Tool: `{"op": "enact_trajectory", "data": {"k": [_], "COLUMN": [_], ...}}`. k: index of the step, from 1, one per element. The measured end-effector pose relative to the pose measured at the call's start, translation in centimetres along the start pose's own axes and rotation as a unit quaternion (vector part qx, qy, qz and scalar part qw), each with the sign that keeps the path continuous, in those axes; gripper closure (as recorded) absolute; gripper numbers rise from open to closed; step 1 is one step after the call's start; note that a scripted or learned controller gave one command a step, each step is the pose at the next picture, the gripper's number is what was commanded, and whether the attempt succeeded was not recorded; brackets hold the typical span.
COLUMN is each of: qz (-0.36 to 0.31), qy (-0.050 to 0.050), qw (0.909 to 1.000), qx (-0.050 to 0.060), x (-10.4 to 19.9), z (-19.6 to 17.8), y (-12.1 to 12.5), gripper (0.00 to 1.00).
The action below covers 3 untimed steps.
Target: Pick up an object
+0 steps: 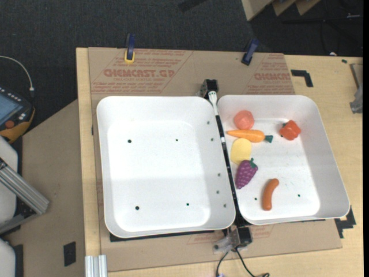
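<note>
Several toy foods lie in the right bin (323, 154). A pink round fruit (244, 119) sits near the bin's far left, with an orange carrot (248, 135) just in front of it. Below the carrot rests a yellow lemon-like piece (241, 150), and a purple bunch of grapes (245, 172) touches its near side. A small sausage (269, 194) lies toward the front of the bin. A red pepper (290, 130) sits apart, toward the bin's far right.
The left bin (115, 172) stands beside the right one on a cardboard sheet (173, 68). Two clamps (130, 49) (250, 50) hold the sheet's far edge. A metal rail (20, 186) lies off the bench at left.
</note>
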<state>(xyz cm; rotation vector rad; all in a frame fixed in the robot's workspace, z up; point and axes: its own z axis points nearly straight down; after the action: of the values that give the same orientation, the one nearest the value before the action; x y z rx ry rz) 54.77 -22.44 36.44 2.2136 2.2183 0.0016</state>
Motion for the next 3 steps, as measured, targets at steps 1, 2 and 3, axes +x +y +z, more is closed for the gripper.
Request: {"op": "enact_trajectory", "data": {"k": [1, 2, 3], "qz": [0.002, 0.0, 0.001], "qy": [0.0, -0.001, -0.001], "qw": [1.0, 1.0, 1.0], "qx": [-0.002, -0.003, -0.001], "x": [-0.1, 0.4, 0.4], "z": [-10.2, -17.7, -18.3], "y": [-6.5, -6.7, -6.6], "gripper": [1.0, 1.0, 1.0]}}
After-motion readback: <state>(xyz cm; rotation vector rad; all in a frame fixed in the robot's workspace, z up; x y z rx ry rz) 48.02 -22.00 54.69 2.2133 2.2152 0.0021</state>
